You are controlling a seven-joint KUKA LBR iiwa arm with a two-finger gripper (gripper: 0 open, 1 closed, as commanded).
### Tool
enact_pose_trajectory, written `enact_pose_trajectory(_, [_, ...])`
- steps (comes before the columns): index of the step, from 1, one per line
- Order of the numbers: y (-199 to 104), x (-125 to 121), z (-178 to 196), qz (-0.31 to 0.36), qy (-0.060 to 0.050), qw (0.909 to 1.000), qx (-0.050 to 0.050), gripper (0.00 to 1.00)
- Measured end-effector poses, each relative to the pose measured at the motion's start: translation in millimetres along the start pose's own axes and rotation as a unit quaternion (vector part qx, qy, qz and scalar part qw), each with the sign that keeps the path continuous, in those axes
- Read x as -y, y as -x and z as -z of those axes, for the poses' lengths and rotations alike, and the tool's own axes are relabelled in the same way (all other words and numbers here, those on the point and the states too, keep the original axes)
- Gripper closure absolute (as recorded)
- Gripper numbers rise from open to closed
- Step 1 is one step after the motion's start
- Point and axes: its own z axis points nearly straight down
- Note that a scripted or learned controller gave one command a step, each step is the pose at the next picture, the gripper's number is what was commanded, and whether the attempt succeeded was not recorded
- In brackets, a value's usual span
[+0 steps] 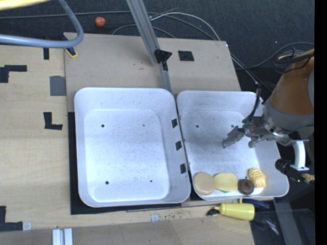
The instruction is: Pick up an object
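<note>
the hand (pixel 236 136) hangs in the right bin (pixel 214 106) with nothing between its fingers; they look parted, released. the objects lie along that bin's near edge: a tan disc (pixel 203 183), a yellow piece (pixel 225 181), a dark round piece (pixel 246 187) and a small corn-like piece (pixel 256 177). to grasp well, i judge it should come nearer, centre over one piece, then drop straight, since they crowd together against the wall.

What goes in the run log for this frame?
pincer: over right bin, nothing held | objects: along near wall | left bin: beside
</note>
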Motion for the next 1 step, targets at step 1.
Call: enact_pose_trajectory(1, [-35.6, 23.5, 50.1, 0.003, 0.004, 1.0000, 0.000, 0.00])
